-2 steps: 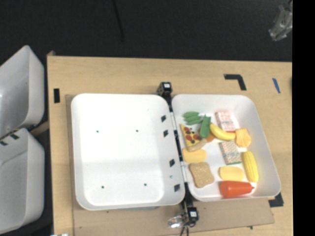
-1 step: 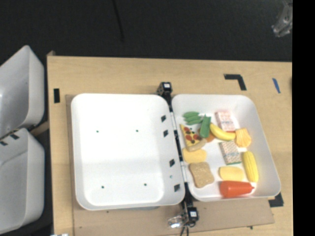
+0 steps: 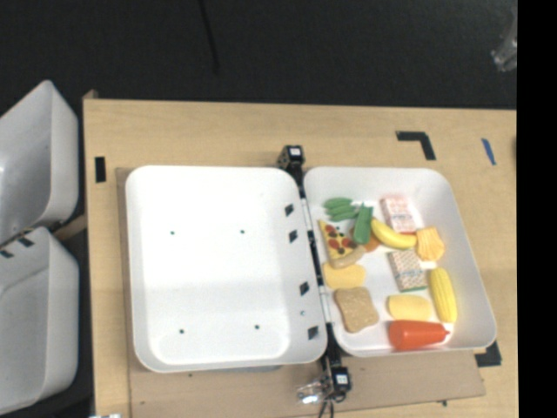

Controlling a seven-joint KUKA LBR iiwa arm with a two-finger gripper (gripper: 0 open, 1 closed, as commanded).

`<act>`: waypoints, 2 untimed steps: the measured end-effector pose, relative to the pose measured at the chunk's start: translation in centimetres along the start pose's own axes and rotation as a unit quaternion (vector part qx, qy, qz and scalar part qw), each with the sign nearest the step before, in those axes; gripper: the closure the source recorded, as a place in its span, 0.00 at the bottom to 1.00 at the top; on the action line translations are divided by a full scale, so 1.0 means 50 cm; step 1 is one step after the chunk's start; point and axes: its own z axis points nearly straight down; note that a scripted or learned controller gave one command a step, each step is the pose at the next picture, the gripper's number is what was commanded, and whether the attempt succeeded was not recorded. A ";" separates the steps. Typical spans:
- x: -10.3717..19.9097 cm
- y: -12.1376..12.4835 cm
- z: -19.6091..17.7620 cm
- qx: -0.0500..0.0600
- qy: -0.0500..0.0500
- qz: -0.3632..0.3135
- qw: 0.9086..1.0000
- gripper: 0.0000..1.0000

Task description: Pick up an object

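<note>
The right white bin [image 3: 461, 225] holds several toy foods. Green pea pods [image 3: 341, 206] and a green pepper [image 3: 363, 223] lie at its far left, with a pizza slice [image 3: 338, 242] just in front of them. A banana [image 3: 392, 236] lies mid-bin next to a pink box [image 3: 396, 210] and an orange cracker [image 3: 429, 245]. Nearer the front are a yellow cheese piece [image 3: 345, 276], a bread slice [image 3: 356, 308], a speckled block [image 3: 406, 271], a corn cob [image 3: 443, 294], a yellow block [image 3: 409, 306] and a red-orange piece [image 3: 418, 333].
The left white bin [image 3: 139, 259] sits beside the right one, joined along a clipped seam [image 3: 306, 259]. Both rest on a wooden bench [image 3: 218, 133]. White moulded shapes [image 3: 30, 233] stand past the bench's left edge.
</note>
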 end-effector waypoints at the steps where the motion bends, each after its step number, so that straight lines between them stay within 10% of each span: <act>1: -0.034 -0.002 -0.001 -0.001 -0.001 0.000 1.000 1.00; 2: -0.061 -0.003 -0.001 -0.001 -0.001 0.001 1.000 1.00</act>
